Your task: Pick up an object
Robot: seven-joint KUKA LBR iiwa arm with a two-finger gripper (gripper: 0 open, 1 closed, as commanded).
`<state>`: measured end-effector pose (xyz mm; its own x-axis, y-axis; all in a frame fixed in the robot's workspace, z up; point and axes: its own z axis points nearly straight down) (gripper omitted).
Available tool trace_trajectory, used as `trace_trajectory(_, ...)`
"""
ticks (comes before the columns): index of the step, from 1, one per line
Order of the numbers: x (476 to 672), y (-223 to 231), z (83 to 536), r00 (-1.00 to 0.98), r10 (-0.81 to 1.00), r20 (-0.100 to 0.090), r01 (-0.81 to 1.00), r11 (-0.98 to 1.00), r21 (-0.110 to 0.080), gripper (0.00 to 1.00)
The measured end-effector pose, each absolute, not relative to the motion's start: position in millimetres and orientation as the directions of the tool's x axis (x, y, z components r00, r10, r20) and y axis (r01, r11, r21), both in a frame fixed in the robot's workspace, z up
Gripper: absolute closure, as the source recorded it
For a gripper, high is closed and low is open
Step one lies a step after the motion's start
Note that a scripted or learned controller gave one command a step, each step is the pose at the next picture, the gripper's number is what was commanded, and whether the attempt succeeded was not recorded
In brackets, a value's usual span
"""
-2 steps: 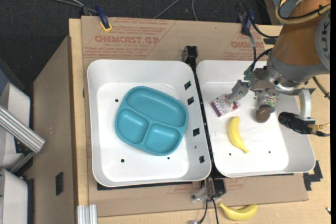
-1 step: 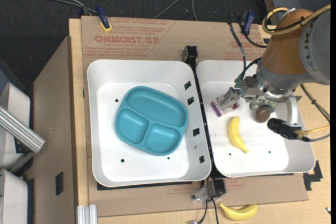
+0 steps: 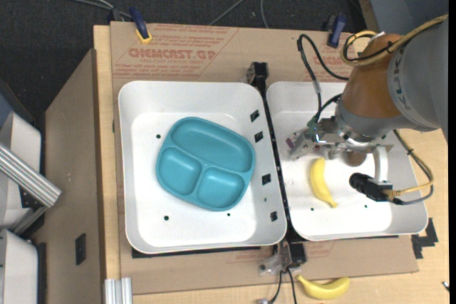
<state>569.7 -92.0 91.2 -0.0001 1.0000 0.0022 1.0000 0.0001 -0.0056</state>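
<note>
The grey arm (image 3: pixel 417 75), orange-banded above the wrist, reaches in from the right and hangs over the right-hand white bin (image 3: pixel 299 213), while the left-hand white bin (image 3: pixel 135 153) holds only a teal divided plate (image 3: pixel 205 162), lying well apart from the tool. The gripper (image 3: pixel 326 141) sits low over the right bin's middle, and whether it is spread or pressed together cannot be told from this slant, since the wrist body covers it. The likeliest target, a yellow banana (image 3: pixel 321 182), lies on the right bin's floor just beside the gripper, on the side toward the camera. Its long axis runs roughly from the gripper toward the bin's near edge, curving a little rightward at the lower tip. Judging from this, a short shift toward the near edge and a descent would bring the tool onto the fruit; nothing is seen pinched yet.
</note>
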Motion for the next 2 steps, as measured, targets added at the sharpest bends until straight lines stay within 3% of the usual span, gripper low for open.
trace_trajectory(1, 570.9, -91.6, 104.6, 0.000, 1.000, 0.002, 1.000, 0.000, -0.001, 1.00)
trace_trajectory(2, 571.8, -94.5, 168.7, -0.001, 1.000, -0.001, 1.000, 0.001, 0.006, 1.00)
